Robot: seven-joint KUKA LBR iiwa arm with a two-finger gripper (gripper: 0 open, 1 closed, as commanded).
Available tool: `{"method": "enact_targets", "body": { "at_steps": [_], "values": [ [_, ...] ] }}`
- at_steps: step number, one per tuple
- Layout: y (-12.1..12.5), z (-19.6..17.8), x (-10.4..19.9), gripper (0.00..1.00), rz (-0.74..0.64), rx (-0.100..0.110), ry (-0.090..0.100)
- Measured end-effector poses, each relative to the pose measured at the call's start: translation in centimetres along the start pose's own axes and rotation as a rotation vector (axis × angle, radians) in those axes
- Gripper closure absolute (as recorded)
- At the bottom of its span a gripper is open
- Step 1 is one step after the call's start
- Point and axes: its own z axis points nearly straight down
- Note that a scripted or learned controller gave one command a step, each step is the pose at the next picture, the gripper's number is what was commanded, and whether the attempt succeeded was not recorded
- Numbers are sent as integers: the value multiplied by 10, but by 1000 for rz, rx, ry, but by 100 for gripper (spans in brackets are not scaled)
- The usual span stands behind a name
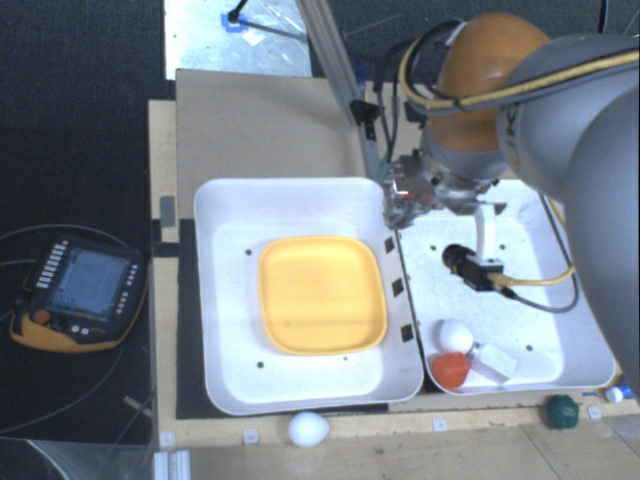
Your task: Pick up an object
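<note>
Reaching in from the right, the grey arm (pixel 570 118) hangs over the right bin (pixel 540 268). Left bin (pixel 220 298) bears a yellow plate (pixel 323 294). Gripper (pixel 405 203) sits at the bins' shared rim; jaw state indeterminable. White ball (pixel 456 335) touches red object (pixel 450 369) in the right bin's near-left corner.

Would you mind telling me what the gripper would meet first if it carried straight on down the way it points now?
Probably the bare floor of the right bin near its top left corner, beside the wall shared with the left bin. The gripper hangs there; depth is hard to judge, so it might catch that wall.
</note>
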Motion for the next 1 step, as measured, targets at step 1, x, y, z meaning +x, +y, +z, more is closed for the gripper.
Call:
{"method": "enact_targets", "body": {
  "at_steps": [1],
  "values": [
    [22,11,47,100,1,1,0]
  ]
}}
